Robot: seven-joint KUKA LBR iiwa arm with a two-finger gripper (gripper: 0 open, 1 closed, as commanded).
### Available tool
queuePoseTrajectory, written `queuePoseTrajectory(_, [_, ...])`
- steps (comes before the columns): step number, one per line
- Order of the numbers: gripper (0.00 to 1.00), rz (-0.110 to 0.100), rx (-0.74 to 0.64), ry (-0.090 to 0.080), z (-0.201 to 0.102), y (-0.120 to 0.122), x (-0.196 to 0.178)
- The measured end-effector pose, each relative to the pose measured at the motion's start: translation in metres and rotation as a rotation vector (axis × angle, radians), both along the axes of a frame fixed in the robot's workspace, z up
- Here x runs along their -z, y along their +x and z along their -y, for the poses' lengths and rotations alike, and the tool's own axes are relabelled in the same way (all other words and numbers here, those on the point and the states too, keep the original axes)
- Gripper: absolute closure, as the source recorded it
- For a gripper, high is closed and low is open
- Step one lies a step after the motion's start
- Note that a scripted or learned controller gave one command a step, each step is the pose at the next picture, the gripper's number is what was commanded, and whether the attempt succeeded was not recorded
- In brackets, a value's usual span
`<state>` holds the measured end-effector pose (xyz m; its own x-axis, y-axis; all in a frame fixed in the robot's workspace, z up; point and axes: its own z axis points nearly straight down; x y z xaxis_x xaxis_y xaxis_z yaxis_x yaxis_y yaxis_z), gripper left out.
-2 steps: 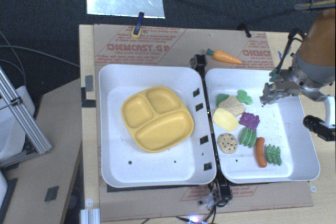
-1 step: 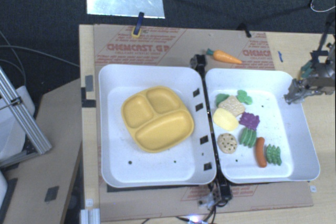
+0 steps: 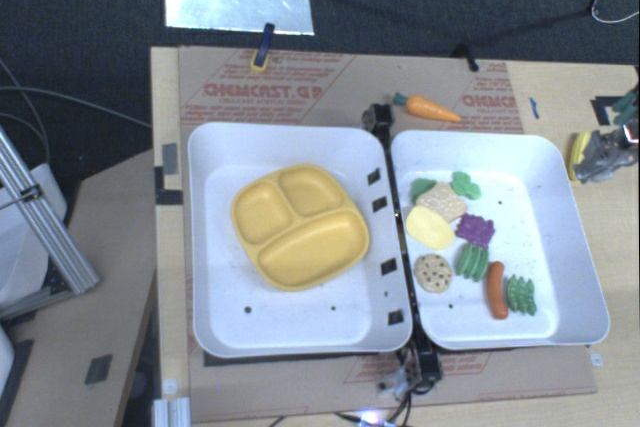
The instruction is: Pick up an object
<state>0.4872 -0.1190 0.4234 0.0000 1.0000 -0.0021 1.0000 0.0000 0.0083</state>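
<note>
Camera view, bench with two bins, contents as we find them.

Left bin [image 3: 210, 215]: one yellow divided plate [image 3: 300, 227], three compartments, all bare, lying flat near the middle, probably the place where picked items are meant to go.

Right bin [image 3: 560, 215]: a loose cluster of toy food toward its left half. We list a green leafy piece [image 3: 463, 184], a tan cracker-like piece [image 3: 441, 203], a pale yellow lemon shape [image 3: 430, 228] touching the cracker, a purple grape bunch [image 3: 475, 230], a green pod [image 3: 472, 261], a round cookie [image 3: 432, 272], an orange-red sausage [image 3: 495, 292] and a dark green ridged piece [image 3: 521, 295] just beside it. Any of these could serve as the object to pick; the sausage and ridged piece lie freest.

Outside the bins: a carrot [image 3: 428, 108] on the cardboard behind the right bin.

Gripper [image 3: 605, 153]: at the right edge, beside the right bin, well apart from the cluster. We cannot tell how it is set.
</note>
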Motion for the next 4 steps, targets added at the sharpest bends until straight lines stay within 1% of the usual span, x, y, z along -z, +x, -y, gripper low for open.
queuePoseTrajectory(1, [1.00,0.009,-0.007,-0.001,-0.015,0.000,-0.119])
queuePoseTrajectory(2, [1.00,-0.005,-0.011,0.003,-0.085,0.001,-0.111])
queuePoseTrajectory(3, [1.00,-0.004,0.002,0.001,-0.037,-0.001,-0.112])
queuePoseTrajectory(4, [1.00,-0.006,-0.021,0.005,-0.225,-0.002,-0.111])
